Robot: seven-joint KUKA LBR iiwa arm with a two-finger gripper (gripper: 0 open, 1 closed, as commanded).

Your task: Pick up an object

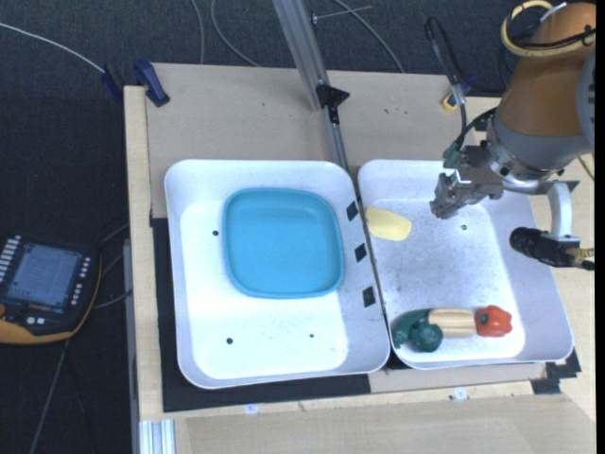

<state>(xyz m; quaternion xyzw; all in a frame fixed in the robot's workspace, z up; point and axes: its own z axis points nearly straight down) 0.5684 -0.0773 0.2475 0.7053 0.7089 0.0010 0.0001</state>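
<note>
The right bin (529,282) holds a pale yellow piece (388,224) near its far left wall. Along its near edge lie a dark green lump (418,334), a tan cylinder (452,323) and a red piece (492,322), side by side. My gripper (452,200) hangs over the far part of the right bin, to the right of the yellow piece and apart from it. Nothing shows between the fingers. A blue square plate (284,242) lies in the left bin (189,253).
A slanted metal pole (307,45) crosses the bench at the back, between the bins. Cables run across the dark floor behind. A handheld control pendant (43,282) lies on the floor at the left. The arm's grey and orange wrist (546,83) stands above the right bin's far corner.
</note>
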